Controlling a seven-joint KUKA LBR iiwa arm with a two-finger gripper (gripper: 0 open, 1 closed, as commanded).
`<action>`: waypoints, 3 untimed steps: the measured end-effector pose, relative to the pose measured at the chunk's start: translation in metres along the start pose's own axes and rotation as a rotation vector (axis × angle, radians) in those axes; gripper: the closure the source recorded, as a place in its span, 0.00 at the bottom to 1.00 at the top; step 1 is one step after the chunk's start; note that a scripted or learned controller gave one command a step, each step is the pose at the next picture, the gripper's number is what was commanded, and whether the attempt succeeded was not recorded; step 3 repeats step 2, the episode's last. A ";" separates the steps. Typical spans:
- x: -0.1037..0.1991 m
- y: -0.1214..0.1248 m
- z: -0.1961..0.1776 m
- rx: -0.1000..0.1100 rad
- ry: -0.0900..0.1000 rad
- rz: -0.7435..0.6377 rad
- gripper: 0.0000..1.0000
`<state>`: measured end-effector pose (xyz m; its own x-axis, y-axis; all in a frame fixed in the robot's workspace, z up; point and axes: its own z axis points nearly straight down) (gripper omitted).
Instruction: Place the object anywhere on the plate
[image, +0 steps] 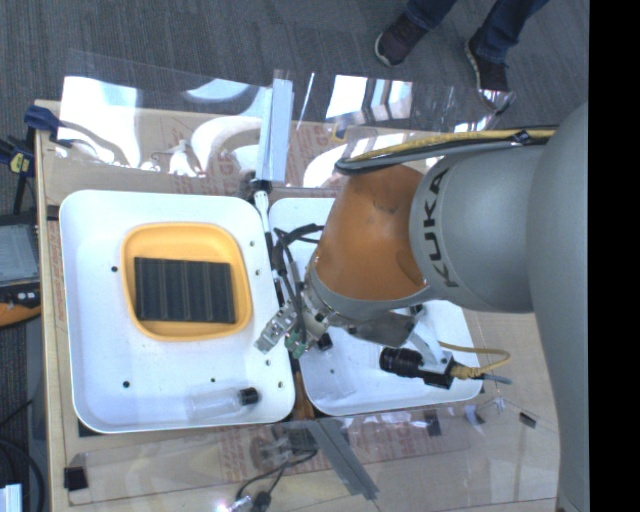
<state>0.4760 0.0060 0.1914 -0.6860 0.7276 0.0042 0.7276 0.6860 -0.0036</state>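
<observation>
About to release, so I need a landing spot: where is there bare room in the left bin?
Free: the dark ribbed centre of the yellow plate, and the white floor of the left bin around it. Crowded: the bin's near edge, where a clear bottle lies, and the divider, where the gripper hangs.

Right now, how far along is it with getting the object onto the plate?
Nothing looks done: the yellow plate carries just its dark ridged insert. The clear bottle lies beside it in the left bin. The end effector sits over the divider. Grasping and placing remain.
</observation>
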 end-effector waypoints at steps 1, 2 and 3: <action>0.008 0.024 0.000 -0.003 -0.004 -0.207 1.00; 0.008 0.024 0.000 -0.003 -0.005 -0.207 0.00; 0.008 0.024 0.000 -0.003 -0.005 -0.207 0.00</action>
